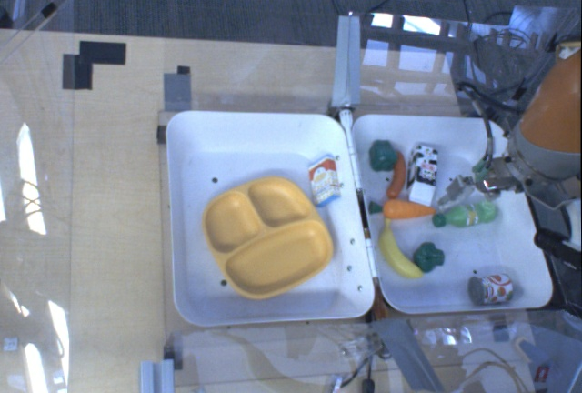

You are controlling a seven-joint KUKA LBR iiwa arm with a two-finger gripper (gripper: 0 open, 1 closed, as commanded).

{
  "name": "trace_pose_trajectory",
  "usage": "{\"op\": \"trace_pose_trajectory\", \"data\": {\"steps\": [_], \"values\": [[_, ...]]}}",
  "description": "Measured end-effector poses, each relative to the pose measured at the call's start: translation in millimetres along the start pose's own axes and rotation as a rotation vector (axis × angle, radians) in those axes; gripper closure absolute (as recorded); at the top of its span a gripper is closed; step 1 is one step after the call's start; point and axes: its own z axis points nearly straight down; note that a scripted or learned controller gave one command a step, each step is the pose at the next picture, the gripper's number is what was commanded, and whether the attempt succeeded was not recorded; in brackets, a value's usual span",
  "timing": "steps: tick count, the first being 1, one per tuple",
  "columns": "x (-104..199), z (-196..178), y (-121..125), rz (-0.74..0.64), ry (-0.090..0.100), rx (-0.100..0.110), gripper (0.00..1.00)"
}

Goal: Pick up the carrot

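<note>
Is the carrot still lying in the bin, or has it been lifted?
Lying in the bin. The carrot rests flat on the right bin's floor beside the banana, and the tool is not gripping it.

In the right white bin you have an orange carrot, yellow banana, green bottle and a black-and-white cow-patterned carton. Your left bin holds a yellow divided plate. The arm shows orange over grey.

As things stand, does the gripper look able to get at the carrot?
Probably yes. The carrot lies uncovered in the right bin, with the gripper just to its right. The milk carton and green bottle crowd it closely.
</note>
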Motion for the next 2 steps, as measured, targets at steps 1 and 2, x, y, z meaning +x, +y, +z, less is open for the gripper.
{"op": "trace_pose_trajectory", "data": {"steps": [1,2], "values": [[53.8,56.4,-10.4,-0.101,-0.01,-0.023,0.0],[51.6,43.7,-7.1,-0.1,-0.019,-0.034,1.0]]}}
